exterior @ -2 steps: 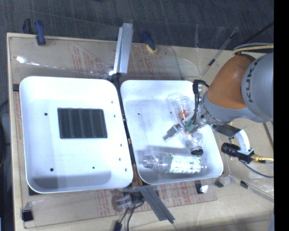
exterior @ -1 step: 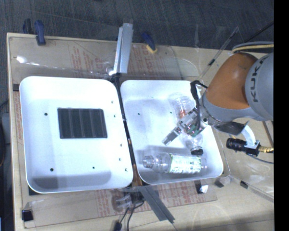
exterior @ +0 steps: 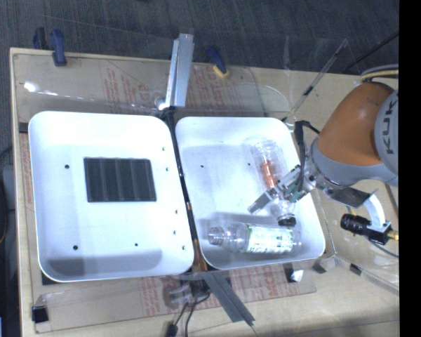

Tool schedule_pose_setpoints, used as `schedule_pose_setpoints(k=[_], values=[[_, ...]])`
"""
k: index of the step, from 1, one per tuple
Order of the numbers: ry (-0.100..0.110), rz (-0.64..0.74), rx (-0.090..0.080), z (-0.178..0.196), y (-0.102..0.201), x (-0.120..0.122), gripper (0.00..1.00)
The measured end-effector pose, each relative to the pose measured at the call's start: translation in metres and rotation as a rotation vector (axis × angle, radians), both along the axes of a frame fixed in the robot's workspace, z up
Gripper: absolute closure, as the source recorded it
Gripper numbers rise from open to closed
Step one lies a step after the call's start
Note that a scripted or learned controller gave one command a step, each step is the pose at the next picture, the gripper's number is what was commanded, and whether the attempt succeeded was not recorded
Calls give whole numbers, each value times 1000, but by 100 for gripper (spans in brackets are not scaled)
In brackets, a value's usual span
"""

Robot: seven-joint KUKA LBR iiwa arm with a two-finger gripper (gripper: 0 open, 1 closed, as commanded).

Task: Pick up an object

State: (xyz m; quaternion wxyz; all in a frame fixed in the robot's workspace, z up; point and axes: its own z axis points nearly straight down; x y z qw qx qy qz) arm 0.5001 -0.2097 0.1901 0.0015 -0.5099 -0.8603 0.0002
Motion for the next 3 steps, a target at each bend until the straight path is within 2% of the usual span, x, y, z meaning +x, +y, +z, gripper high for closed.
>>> schedule_pose_setpoints(k=[1, 2, 3], values=[[-2, -81, -2, -18, -1, 37, 0], [-2, -75, -2, -8, 0, 38, 100], [-2, -75, -2, -8, 0, 38, 0]])
